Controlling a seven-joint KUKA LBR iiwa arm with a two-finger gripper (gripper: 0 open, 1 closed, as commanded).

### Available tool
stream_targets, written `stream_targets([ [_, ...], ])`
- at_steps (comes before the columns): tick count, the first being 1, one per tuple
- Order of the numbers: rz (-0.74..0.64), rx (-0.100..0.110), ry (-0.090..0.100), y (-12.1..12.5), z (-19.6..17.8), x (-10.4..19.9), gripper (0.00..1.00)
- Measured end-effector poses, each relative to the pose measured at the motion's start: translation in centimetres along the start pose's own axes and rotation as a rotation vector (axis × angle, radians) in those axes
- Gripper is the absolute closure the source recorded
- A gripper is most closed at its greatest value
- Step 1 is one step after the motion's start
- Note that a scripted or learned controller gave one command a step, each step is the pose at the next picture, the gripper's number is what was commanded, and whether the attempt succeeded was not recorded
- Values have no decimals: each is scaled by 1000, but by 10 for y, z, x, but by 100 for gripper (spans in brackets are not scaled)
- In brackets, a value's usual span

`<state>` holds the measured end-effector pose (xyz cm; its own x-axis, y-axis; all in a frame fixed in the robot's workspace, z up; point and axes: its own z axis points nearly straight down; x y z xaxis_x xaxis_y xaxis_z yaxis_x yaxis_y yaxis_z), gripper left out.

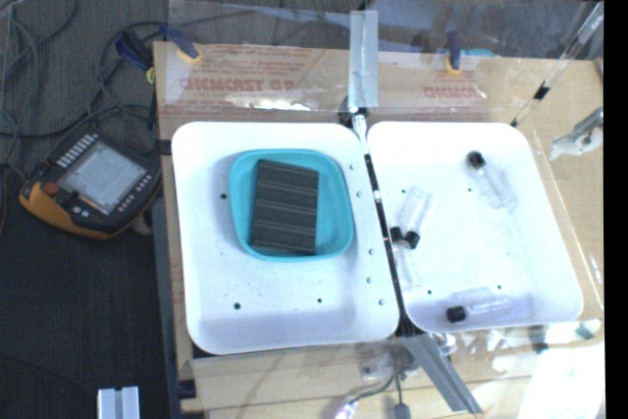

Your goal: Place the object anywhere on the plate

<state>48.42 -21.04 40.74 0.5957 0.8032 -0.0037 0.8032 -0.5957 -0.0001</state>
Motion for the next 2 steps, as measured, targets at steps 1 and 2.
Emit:
stream_targets([
  [1,0,0,0,0,0,0,0],
  [2,0,0,0,0,0,0,0],
])
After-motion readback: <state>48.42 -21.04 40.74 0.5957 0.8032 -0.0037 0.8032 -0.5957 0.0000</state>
